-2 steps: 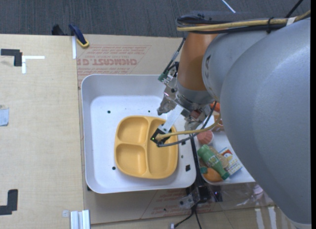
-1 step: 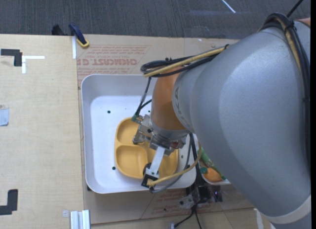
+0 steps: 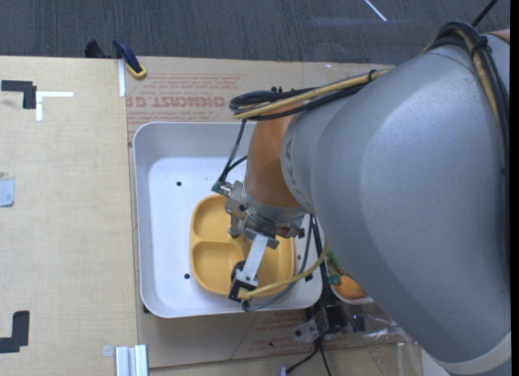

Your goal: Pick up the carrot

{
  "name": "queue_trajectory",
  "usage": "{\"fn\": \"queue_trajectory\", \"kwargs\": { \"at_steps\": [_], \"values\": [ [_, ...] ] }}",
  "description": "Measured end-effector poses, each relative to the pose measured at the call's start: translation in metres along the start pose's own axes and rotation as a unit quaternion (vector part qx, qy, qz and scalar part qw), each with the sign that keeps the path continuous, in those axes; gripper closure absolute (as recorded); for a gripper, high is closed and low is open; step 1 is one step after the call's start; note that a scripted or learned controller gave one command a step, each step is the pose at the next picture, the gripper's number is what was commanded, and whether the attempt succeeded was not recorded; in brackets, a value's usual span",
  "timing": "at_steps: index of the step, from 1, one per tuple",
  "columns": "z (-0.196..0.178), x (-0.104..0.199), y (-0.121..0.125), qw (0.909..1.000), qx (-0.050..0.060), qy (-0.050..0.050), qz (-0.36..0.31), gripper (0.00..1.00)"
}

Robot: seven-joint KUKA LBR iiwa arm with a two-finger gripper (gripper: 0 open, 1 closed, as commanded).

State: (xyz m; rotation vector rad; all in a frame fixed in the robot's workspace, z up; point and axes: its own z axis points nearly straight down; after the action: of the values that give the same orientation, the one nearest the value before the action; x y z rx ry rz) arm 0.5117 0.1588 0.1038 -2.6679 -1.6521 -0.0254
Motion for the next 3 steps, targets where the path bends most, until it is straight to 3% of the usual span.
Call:
{"fn": "queue_trajectory", "kwargs": {
  "at_steps": [1, 2, 3],
  "values": [
    [-0.044, 0.054, -0.049, 0.9957, 0.004, -0.01, 0.092, 1.0],
    [-0.073, 0.012, -0.041, 0.94, 0.001, -0.01, 0.341, 1.0],
    [-0.081, 0.012, -0.039, 0.9394, 0.001, -0.011, 0.343, 1.0]
  ]
}}
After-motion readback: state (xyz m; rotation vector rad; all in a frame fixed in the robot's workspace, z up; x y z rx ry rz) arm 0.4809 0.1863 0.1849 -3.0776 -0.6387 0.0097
